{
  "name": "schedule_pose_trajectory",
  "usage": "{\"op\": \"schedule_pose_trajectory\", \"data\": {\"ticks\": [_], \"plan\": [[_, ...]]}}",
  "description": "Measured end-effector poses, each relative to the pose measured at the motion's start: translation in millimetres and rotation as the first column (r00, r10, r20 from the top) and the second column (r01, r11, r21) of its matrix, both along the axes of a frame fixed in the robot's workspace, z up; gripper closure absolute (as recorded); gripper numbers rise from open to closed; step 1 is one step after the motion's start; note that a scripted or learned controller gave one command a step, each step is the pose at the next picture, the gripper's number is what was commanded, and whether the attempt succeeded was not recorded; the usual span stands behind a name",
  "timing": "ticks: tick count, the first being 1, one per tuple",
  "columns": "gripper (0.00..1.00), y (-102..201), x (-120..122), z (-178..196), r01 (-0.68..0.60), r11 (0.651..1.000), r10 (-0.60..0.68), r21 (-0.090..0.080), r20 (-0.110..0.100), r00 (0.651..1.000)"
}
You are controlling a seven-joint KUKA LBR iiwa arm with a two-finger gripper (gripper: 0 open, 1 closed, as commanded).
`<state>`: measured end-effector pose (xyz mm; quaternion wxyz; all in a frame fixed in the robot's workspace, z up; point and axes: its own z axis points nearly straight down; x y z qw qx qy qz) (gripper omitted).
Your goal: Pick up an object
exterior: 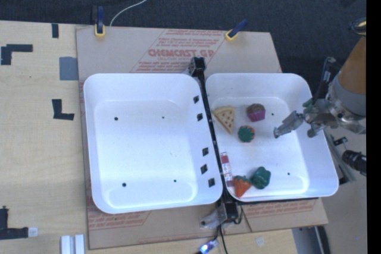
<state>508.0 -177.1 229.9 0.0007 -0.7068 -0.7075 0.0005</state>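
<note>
Objects for picking all lie in the right bin (pixel 297 89), right of frame centre: a pizza-slice toy (pixel 225 118) near the divider, a maroon piece (pixel 256 112) just right of it, a green round piece (pixel 246 134) below the two, and at the lower edge an orange carrot-like piece (pixel 241 187) touching a dark green piece (pixel 260 177). The left bin (pixel 95 92) sits alongside.

The gripper (pixel 296 122) hangs over the right half of the right bin, at the frame's right, pointing left toward the green round piece and well apart from it. One grey finger (pixel 287 125) can be made out; the spread of the pair is too blurred to tell, and nothing shows between them, so no object is held.

Judged from this, the step in hand is the approach, with no target reached yet. The next move calls for travelling left, centring over one piece, probably the green round one, then descending to straddle it.
</note>
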Motion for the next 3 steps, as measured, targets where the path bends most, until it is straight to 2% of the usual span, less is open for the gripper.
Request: {"op": "schedule_pose_trajectory", "data": {"ticks": [1,2,3], "plan": [[0.00,-49.8,2.5,93.3,0.003,1.000,-0.003,-0.007,0.011,1.000],[0.00,-47.6,-14.2,233.1,0.000,1.000,0.001,-0.008,0.018,1.000],[1.00,-46.8,-13.6,233.9,-0.001,1.000,0.001,-0.003,0.003,1.000]]}}
